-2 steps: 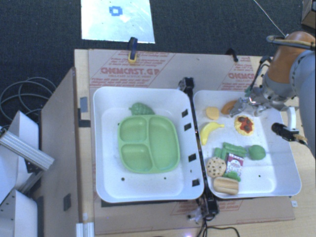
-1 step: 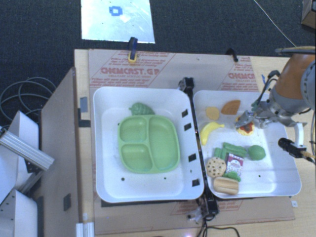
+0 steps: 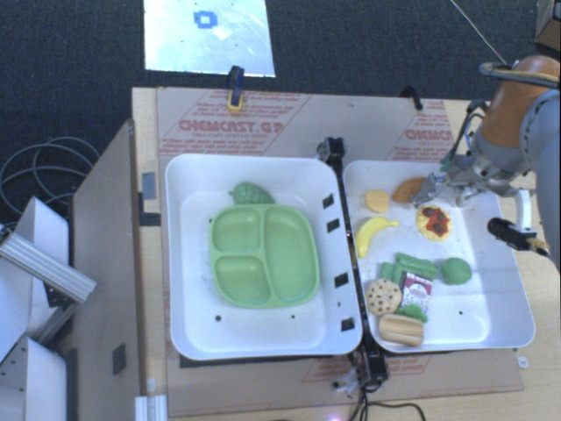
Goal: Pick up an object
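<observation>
So the tool point(image 3: 436, 190) hovers over the right white bin's point(image 3: 508, 323) far edge, by the small pizza toy point(image 3: 434, 222); can't tell its grip state.

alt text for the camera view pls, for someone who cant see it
A grey and orange robot arm reaches in from the right, its pincer low over the right white bin, which holds toy food: a banana, cookie, small pizza and hot dog. The left white bin holds a green divided tray with a leafy green toy at its top edge.
</observation>
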`<state>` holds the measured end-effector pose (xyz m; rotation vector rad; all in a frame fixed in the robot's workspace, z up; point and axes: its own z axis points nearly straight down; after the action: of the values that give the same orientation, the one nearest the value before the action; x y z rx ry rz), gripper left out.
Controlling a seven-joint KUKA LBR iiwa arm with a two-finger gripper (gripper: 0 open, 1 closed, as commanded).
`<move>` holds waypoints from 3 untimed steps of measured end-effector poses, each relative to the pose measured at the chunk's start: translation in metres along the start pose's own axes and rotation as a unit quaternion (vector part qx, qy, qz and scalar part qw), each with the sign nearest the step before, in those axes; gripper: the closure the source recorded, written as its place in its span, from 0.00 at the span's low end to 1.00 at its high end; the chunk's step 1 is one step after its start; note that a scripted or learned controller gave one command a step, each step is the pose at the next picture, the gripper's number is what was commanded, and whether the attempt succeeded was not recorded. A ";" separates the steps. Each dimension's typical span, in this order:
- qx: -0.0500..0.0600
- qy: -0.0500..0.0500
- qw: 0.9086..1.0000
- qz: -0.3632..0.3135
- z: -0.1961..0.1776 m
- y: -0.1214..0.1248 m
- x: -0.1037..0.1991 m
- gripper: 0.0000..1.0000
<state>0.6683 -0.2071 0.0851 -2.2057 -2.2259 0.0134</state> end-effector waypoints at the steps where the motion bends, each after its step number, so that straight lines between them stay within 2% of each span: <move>1: -0.005 0.000 1.000 0.004 0.001 -0.046 0.001 0.00; 2: -0.012 -0.002 1.000 0.003 -0.014 -0.041 0.000 1.00; 3: -0.010 -0.001 1.000 0.003 -0.012 -0.042 0.000 0.00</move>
<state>0.6260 -0.2072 0.0980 -2.2245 -2.2306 -0.0067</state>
